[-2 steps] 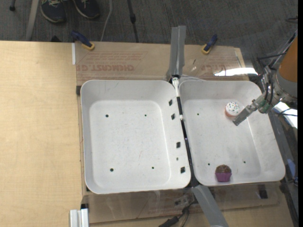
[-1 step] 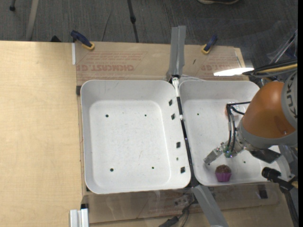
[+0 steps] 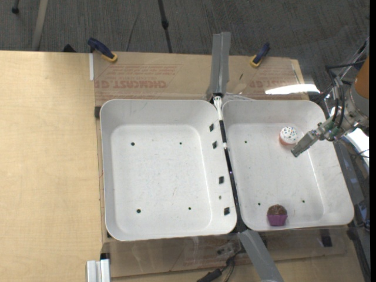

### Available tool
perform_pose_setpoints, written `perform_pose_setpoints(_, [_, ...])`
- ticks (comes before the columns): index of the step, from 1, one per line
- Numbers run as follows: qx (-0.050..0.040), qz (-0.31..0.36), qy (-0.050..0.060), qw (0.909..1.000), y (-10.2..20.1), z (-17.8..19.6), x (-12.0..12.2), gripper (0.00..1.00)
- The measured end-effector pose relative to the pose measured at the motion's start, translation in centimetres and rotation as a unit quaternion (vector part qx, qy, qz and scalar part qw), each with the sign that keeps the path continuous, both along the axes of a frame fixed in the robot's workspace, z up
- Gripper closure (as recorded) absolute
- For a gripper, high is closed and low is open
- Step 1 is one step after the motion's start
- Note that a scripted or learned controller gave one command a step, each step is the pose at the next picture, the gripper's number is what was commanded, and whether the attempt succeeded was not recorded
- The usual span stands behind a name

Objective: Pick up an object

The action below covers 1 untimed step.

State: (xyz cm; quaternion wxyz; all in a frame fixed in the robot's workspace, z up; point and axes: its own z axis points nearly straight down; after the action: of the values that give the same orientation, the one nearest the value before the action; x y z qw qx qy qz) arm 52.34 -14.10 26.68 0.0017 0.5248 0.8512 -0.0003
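Two shallow white bins sit side by side on the bench. The right bin (image 3: pixel 329 213) holds two candidate objects: a small white dotted ball (image 3: pixel 288 134) in its upper middle area, and a purple cupcake-shaped toy (image 3: pixel 277 214) near the front wall. The left bin (image 3: pixel 114 216) offers nothing to pick. The gripper (image 3: pixel 301 145) reaches in from the right at a slant, its tip just beside the ball on the lower right side, and appears apart from it. Whether the tool is open or closed cannot be told from this angle; nothing is seen held in it. Judgement: the step in hand is the approach to the ball, the nearer target. To do it well, the tool should be centred directly over the ball before descending, since a round, light object is likely to roll away if nudged from one side. The descent should straddle the ball evenly, close gently, and lift straight up clear of the bin wall.
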Motion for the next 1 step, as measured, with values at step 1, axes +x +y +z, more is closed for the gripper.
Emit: perform_pose_setpoints(1, [0.0009, -0.025, 0.001, 0.9997, 1.17, -17.53, -2.77, 0.0])
